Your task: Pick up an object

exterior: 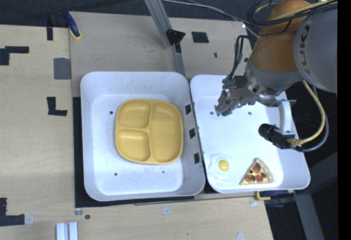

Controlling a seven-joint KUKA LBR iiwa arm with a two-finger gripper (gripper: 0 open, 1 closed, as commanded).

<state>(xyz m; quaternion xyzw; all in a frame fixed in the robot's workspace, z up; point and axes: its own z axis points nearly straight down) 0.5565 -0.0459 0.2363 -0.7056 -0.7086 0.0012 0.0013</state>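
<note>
A fried egg [221,167] lies at the near edge of the right bin [236,129], with a pizza slice [257,173] just to its right. My gripper [224,107] hangs over the upper left part of the right bin, well above and behind both toys. Nothing shows between its fingers. A yellow divided plate [149,130] rests in the middle of the left bin [98,123].
A slanted metal pole [159,11] rises behind the bins. The grey arm with its orange band [282,41] and a black cable fitting [273,134] overhang the right bin's right half. Wooden bench top surrounds both bins.
</note>
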